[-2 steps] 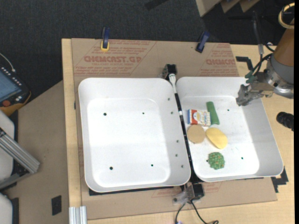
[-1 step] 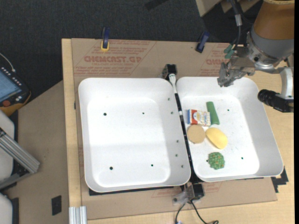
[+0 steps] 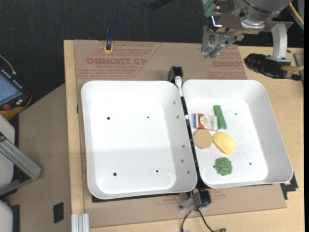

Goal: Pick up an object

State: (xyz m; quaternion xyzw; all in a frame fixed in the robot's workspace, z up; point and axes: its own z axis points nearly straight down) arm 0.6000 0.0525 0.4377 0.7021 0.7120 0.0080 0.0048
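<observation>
The right bin [image 3: 260,105] holds several small objects grouped near its left side: a green stick [image 3: 219,117], a red and white carton [image 3: 206,122], a tan round disc [image 3: 203,139], a yellow lemon-like piece [image 3: 224,142] and a green broccoli-like ball [image 3: 223,166]. My gripper [image 3: 213,46] hangs high above the bench beyond the far edge of the right bin, pointing down. Nothing sits between its fingers, which look close together.
The left bin [image 3: 96,100] lies beside the right one, joined by a black hinge strip [image 3: 185,124]. A blue and yellow clamp [image 3: 109,41] stands at the bench's far edge. Black hardware [image 3: 263,64] sits at the far right.
</observation>
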